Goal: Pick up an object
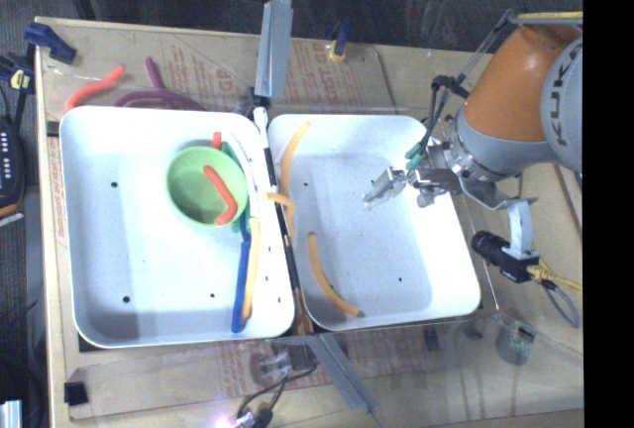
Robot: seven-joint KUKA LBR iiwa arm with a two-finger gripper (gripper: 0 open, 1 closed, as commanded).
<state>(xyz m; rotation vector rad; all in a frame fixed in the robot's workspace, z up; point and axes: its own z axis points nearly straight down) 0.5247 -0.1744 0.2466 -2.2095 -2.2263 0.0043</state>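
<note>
the nearest thing to pick is the yellow strip (332, 277) lying flat in the right bin (436, 287), toward its near left corner. its long axis is running from the bin's middle left down toward the front rim, curving to the right at the lower end. it is lying loose, well apart from anything else, so it looks open to a grab from above.

the tool (381, 188) is hanging over the upper middle of the same bin, with the arm (515, 109) reaching in from the right. its fingers are standing a little apart with nothing between them, pointing left and down. it is sitting above and to the right of the strip, not touching it.

an orange strip (287, 159) is leaning along the right bin's left wall, running top to bottom.

in the left bin (99, 287) a green bowl (193, 188) is holding a red piece (223, 188), and a blue stick (243, 292) is lying beside the divider, pointing front to back. both bins are sitting side by side on the desk (396, 79).
</note>
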